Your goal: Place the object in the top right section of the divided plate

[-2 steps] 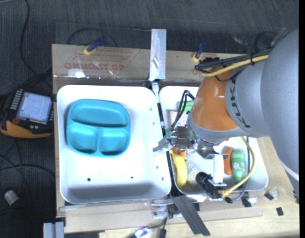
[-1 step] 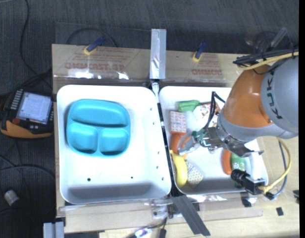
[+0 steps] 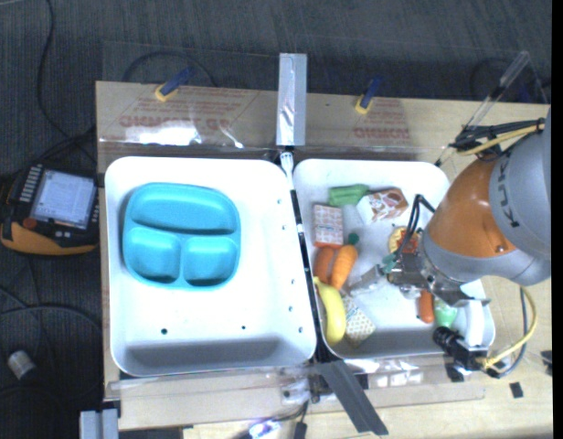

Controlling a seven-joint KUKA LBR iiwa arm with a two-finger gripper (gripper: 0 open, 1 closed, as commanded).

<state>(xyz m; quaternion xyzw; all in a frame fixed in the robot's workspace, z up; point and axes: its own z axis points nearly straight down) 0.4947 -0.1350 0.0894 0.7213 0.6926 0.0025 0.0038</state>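
The wooden surface (image 3: 419,122) carries two white bins side by side: the left bin (image 3: 199,337) and the right bin (image 3: 391,323), touching at mid-surface.

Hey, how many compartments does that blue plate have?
3. The blue plate in the left bin has one long compartment across its far side and two smaller ones, left and right, on its near side.

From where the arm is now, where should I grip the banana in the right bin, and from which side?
Grip the banana across its middle, coming straight down from above. It lies flat, running lengthwise along the right bin's left wall, so close the gripper across its narrow width. The wall and the carrots by its upper end crowd it, so a mid-body grip looks safest.
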